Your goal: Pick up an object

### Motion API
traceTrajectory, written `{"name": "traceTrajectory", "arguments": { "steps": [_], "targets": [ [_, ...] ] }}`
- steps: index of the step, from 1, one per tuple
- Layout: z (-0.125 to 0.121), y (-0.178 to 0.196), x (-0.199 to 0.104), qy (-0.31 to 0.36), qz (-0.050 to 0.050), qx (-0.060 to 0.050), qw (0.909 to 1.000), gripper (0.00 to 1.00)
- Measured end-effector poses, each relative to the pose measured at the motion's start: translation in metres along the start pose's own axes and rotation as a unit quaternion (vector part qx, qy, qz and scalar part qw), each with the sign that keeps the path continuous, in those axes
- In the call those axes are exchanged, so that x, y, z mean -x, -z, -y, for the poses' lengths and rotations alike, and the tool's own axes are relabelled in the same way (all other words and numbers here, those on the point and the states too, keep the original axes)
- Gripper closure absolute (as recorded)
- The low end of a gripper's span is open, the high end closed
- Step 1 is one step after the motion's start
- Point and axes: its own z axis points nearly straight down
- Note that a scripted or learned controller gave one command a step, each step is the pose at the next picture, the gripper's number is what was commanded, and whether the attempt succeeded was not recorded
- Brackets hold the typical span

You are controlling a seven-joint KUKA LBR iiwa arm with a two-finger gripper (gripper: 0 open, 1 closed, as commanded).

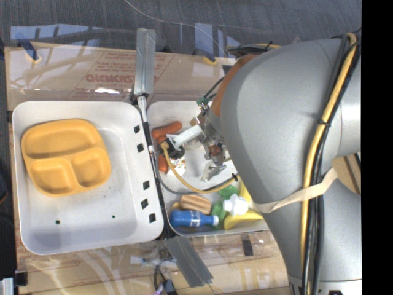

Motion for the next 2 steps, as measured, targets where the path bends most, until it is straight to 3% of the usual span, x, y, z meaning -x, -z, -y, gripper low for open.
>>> {"name": "traceTrajectory", "arguments": {
  "steps": [1, 2],
  "targets": [
    [-0.003, 0.067, 0.117, 0.019, -0.001, 0.001, 0.9998, 0.00],
    [-0.035, -0.009, 0.116, -0.030, -0.011, 0.006, 0.9995, 0.00]
  ]
}}
